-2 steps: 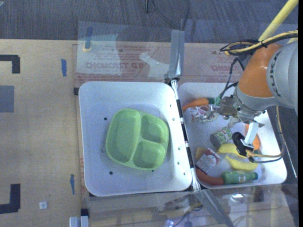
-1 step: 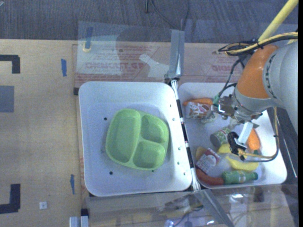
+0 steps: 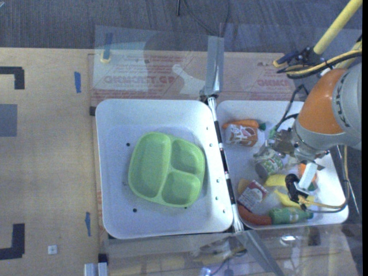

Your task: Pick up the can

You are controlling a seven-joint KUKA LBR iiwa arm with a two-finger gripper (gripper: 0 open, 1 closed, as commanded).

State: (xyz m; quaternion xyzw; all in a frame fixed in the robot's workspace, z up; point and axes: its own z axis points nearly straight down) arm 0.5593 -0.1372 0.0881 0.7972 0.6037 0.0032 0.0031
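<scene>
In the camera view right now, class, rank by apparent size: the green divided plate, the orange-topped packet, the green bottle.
1. Green divided plate, by far the largest.
2. Orange-topped packet.
3. Green bottle, though it and the packet look close, so that order is unsure.

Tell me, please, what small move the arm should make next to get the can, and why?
Probably a short descent straight onto the can. The gripper sits right above it in the right bin, at the can's upper right edge, and nothing shows it gripped yet. Packets and fruit crowd the can's lower side, so any sideways sweep looks risky.
</scene>
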